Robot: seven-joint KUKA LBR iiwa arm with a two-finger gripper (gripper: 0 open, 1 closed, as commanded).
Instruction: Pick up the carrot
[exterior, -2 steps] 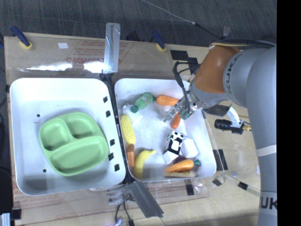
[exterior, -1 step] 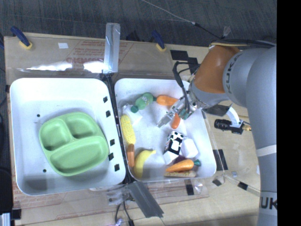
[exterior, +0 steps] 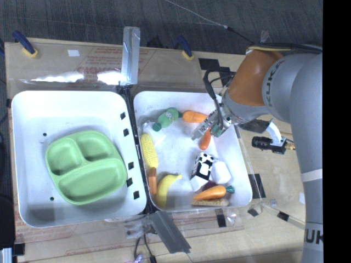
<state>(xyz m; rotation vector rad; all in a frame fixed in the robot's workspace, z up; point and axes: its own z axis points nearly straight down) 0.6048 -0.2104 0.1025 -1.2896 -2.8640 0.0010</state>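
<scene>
Carrot [exterior: 212, 192] is lying at the near edge of the right bin [exterior: 245, 171], smooth and tapered with a green end, leaning on a black-and-white box [exterior: 203, 166]. Pincer [exterior: 210, 130] is hanging farther back over a small orange piece [exterior: 205, 141]; I cannot tell how it is set. Beside them a bumpy corn cob [exterior: 148, 149] and a curved banana [exterior: 165, 187] are resting.
</scene>
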